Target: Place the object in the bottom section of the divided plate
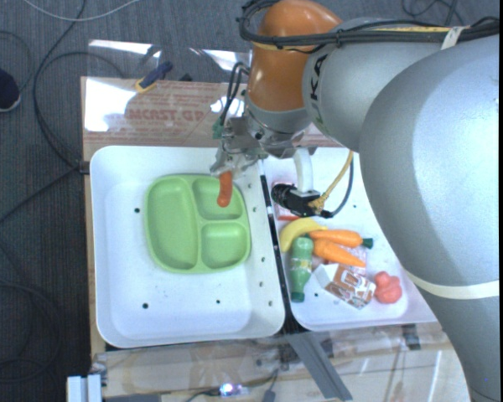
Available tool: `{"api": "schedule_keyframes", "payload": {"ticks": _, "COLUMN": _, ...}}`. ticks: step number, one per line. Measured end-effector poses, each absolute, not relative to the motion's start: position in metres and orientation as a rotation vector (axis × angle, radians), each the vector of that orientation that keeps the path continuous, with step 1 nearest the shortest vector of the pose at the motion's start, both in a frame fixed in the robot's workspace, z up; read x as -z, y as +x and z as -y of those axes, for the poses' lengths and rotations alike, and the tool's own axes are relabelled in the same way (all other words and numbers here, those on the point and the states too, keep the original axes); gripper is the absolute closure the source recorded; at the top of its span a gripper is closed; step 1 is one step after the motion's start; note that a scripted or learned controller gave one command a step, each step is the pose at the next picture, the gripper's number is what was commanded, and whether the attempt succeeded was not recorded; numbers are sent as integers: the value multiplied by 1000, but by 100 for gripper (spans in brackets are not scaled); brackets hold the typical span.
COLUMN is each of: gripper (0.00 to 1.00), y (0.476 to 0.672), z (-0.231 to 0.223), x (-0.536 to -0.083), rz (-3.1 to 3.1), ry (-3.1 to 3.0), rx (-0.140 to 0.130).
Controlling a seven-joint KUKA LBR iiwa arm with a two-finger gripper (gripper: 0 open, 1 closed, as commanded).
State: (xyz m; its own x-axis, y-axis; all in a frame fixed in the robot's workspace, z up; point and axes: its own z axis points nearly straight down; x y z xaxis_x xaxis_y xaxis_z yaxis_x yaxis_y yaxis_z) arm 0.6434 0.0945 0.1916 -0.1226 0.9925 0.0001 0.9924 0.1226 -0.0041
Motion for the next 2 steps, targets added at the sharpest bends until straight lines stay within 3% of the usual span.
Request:
{"api": "schedule_keyframes", "payload": {"ticks": 1, "gripper": 100, "y": 630, "z": -180, "x": -156, "rz": 2248, "ry": -2190, "rx": -8}}
{"api": "schedule_keyframes", "payload": {"ticks": 2, "gripper": 0, "y": 630, "z": -180, "x": -157, "rz": 2247, "ry": -2191, "rx": -7}}
